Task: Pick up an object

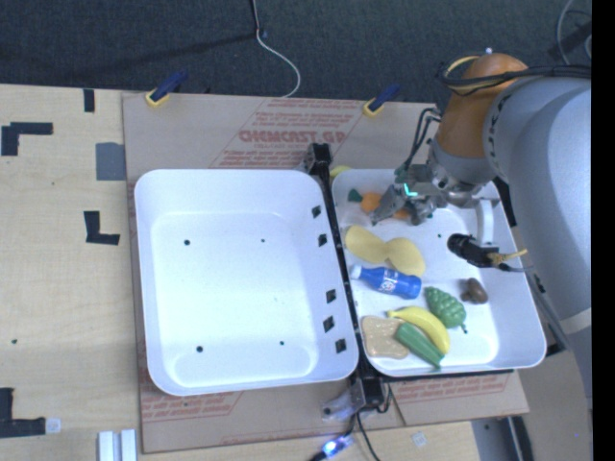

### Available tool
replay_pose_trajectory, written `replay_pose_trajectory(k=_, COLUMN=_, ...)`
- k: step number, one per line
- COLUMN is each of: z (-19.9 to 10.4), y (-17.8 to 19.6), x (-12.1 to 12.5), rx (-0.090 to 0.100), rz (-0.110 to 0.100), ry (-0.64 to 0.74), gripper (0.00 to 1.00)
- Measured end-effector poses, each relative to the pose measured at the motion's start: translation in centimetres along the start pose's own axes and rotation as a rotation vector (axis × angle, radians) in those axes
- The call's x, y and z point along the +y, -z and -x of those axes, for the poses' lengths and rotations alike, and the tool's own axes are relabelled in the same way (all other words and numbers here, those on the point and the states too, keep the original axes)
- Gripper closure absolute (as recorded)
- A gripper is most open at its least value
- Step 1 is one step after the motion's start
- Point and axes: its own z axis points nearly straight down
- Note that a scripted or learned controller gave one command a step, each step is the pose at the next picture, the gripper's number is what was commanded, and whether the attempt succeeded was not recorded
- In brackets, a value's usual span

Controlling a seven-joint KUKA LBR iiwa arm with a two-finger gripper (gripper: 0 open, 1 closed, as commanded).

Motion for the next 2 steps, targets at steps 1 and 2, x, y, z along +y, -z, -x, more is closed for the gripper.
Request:
replay_pose_trajectory(k=1, z=-0.03, y=0.97, x=-0.03, rx=0.001, rz=-0.001, ry=0.001, gripper=1.00)
replay_pose_trajectory(k=2, z=-0.03, y=0.92, x=-0.03, rx=0.000, rz=-0.002, ry=0.001, gripper=0.00)
